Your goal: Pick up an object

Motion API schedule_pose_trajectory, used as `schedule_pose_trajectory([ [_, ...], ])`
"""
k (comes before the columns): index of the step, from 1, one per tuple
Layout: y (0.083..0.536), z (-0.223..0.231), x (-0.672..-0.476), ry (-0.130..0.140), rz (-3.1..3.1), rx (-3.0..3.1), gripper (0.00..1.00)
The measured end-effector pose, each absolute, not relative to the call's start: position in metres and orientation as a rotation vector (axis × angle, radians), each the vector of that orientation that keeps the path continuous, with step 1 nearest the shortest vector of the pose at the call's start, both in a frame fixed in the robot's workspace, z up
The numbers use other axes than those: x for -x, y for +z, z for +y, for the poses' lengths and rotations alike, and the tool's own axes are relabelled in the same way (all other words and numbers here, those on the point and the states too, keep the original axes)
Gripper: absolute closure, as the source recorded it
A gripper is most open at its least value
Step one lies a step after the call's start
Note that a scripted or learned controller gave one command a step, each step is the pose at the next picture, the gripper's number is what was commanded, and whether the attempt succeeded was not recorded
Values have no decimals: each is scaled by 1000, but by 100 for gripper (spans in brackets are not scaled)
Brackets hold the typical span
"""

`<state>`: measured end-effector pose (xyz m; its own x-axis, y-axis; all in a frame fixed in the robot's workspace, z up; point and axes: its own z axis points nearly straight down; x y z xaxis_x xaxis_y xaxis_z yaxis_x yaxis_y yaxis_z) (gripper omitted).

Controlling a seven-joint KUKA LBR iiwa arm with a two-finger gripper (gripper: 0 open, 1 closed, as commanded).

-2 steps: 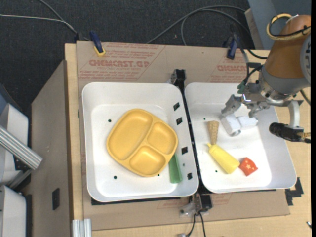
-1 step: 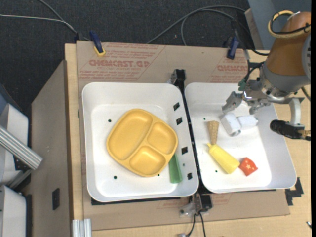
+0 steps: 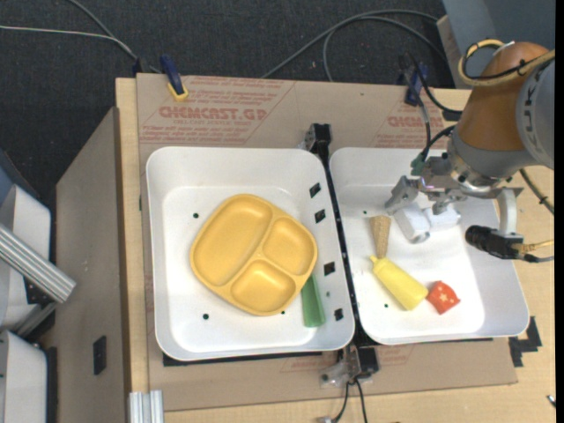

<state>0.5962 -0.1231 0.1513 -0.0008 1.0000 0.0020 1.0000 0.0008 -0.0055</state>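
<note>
My gripper hangs over the upper middle of the right bin, and it looks open with nothing between its fingers. Just below and left of it lies a small tan cone. A yellow bottle-shaped object lies further toward the front, with a small red object to its right. The left bin holds a yellow divided plate and a green stick-shaped object at the plate's right edge.
The two bins meet at a dark divider with black clips. The grey and orange arm reaches in from the upper right. Cardboard lies under the bins, held by clamps at the back.
</note>
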Motion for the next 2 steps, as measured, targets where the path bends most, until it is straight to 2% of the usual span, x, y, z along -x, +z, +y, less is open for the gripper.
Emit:
schedule_pose_trajectory([
  [1,108,-118,-605,1,-2224,2221,0],
  [2,96,-123,-611,-6,-2233,2235,0],
])
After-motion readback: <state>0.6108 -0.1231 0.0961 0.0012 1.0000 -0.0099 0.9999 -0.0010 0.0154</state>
